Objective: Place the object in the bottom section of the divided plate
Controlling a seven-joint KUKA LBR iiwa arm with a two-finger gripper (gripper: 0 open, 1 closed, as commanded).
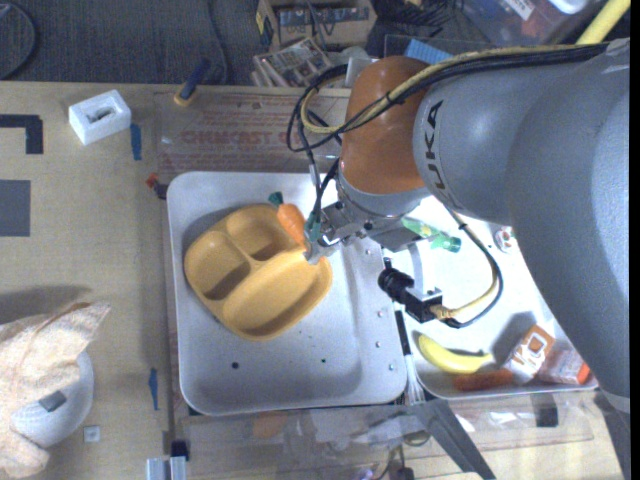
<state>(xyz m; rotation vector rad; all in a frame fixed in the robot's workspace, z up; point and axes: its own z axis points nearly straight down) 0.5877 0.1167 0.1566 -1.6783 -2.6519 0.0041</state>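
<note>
A yellow divided plate (222, 306) lies in the left white bin (300, 378), with two small sections toward the back and left and one large section toward the front. A small orange carrot-like object (290, 222) with a green tip lies at the plate's back right rim. My gripper (314, 238) hangs right beside that object, over the plate's right rim, under the grey arm with its orange band (385, 128). The wrist hides whether the object is touched.
The right bin (520, 393) holds a yellow banana (450, 354), an orange item (488, 379), an orange-and-white packet (533, 346) and a green pen-like thing (434, 233). A black cable plug (398, 284) dangles near the bins' divide. A white box (99, 115) sits on the bench, back left.
</note>
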